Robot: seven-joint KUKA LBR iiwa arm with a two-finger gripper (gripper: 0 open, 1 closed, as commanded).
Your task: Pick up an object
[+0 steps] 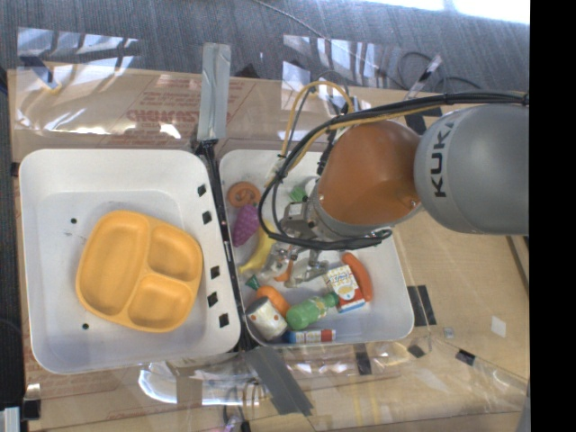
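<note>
The pincer (292, 264) is down low in the right bin (400, 282), among the clutter, and whether it's parted or closed I cannot tell — cables and wrist hide it. Touching or nearly so, just left: a banana (256, 252), long axis running up-down at a slant. Just right, a carton (343, 284) beside a carrot (358, 275); its print is too small to read. Just below, a green bottle (311, 312). That banana looks the likeliest pick. Further up-left, a purple fruit (245, 225). Well left, in the other bin (36, 268), a yellow tray (138, 270). On the arm (472, 169), "KU" shows.
</note>
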